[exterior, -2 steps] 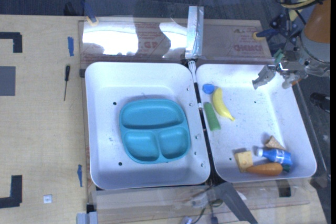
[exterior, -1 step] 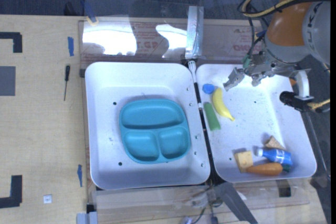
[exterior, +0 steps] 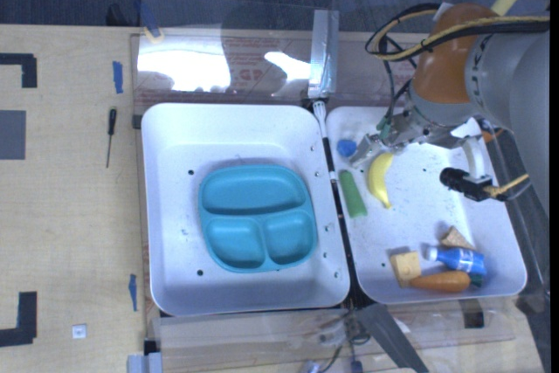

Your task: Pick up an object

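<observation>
Over the right bin's [exterior: 502,214] far left corner, the arm [exterior: 489,70] slants down (jaws' state unclear) just above the banana [exterior: 380,179].

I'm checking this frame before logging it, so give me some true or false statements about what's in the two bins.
1. The teal divided tray lies in the left bin. True.
2. The banana lies in the left bin. False: it lies in the right bin, just below the gripper.
3. A green stick-shaped object lies left of the banana. True.
4. The carrot sits at the right bin's far edge. False: it sits near the front edge, beside a blue-and-white tube.
5. The tray holds the banana. False: nothing shows in its compartments.
</observation>
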You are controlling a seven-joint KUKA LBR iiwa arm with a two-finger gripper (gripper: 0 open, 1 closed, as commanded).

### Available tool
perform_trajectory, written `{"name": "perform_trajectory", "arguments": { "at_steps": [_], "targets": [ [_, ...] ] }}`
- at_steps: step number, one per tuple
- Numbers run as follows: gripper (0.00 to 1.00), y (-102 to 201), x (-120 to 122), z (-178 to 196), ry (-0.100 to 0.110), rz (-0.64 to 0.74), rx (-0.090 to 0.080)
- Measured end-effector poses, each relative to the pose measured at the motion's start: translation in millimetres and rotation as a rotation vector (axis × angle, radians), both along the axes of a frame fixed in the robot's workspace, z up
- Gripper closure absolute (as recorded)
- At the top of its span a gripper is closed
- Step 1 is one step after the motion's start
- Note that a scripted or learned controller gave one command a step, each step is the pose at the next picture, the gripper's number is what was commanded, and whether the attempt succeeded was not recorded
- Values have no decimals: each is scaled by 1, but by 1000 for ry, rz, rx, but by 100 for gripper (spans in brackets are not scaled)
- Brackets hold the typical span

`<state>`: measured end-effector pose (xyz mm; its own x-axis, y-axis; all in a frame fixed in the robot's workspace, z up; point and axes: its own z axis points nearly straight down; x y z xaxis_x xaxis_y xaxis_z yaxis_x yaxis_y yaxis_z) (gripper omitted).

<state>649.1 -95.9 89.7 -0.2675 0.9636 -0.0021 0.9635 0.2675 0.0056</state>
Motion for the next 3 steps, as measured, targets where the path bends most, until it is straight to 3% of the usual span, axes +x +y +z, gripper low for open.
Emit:
{"name": "perform_trajectory", "arguments": {
  "at_steps": [1, 2, 3],
  "targets": [
    [0, -6, -18, -3, 3, 6, 1],
    [100, -6, -15, 11, -6, 6, -1],
    [100, 57, -25, 101, -5, -164, 4]
  ]
}}
